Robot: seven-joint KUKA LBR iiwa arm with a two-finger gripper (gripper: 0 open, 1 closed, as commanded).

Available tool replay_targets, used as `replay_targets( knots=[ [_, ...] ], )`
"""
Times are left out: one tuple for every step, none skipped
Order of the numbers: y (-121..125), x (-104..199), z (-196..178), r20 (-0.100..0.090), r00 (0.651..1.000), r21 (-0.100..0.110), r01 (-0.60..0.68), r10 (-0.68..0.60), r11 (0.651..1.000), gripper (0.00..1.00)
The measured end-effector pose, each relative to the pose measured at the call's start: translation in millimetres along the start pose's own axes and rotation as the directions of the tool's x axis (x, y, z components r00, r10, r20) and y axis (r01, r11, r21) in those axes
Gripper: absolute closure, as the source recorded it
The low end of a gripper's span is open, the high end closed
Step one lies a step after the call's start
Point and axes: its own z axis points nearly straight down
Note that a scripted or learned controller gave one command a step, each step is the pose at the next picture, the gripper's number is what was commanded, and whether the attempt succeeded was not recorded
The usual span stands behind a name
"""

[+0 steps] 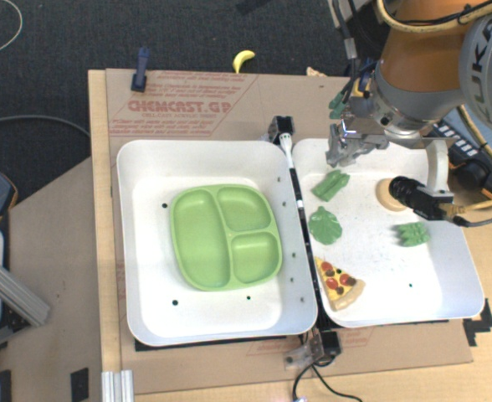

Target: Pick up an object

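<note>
Item 1: gripper [343, 155] hung above the right bin [447, 296], just over a green leaf toy [330, 185]; I couldn't tell its grasp state.

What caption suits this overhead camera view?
Arm's end effector above right bin holding green toys and pizza slice; green divided plate in left bin.

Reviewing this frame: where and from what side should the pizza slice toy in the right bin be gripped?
Probably from straight above, closing across the narrow tip half of the pizza slice. It lies flat with its crust at the lower right, near the right bin front corner, its left edge close to the divider wall, so side approaches look cramped.
</note>
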Motion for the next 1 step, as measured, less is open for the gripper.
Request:
replay_targets(
  knots=[
    [34.1, -4.1, 118.1, -0.002, 1.000, 0.025, 0.007, -0.007, 1.000, 1.00]
  ],
)
